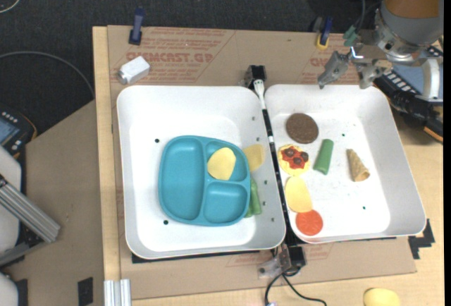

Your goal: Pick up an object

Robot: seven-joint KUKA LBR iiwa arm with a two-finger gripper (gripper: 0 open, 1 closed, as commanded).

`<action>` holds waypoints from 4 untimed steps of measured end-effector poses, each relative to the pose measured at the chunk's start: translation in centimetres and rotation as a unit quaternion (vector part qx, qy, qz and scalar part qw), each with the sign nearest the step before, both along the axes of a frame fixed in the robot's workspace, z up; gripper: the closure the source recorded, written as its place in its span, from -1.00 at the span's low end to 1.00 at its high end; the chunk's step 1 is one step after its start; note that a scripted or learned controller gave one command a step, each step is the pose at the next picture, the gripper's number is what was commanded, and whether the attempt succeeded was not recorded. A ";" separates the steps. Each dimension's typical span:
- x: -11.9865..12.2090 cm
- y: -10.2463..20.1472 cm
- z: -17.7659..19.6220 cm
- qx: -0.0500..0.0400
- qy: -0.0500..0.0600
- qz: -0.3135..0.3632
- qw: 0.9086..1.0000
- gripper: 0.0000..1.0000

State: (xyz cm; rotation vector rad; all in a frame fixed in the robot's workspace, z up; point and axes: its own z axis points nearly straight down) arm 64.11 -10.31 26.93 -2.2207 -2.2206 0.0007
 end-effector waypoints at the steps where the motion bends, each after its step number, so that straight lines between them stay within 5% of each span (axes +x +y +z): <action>1: 0.1 0.0 1.1 0.000 -0.002 0.000 1.000 1.00; 3: 2.7 13.9 14.9 0.001 -0.006 0.005 1.000 1.00; 4: 1.6 20.4 25.4 0.002 -0.008 0.004 1.000 1.00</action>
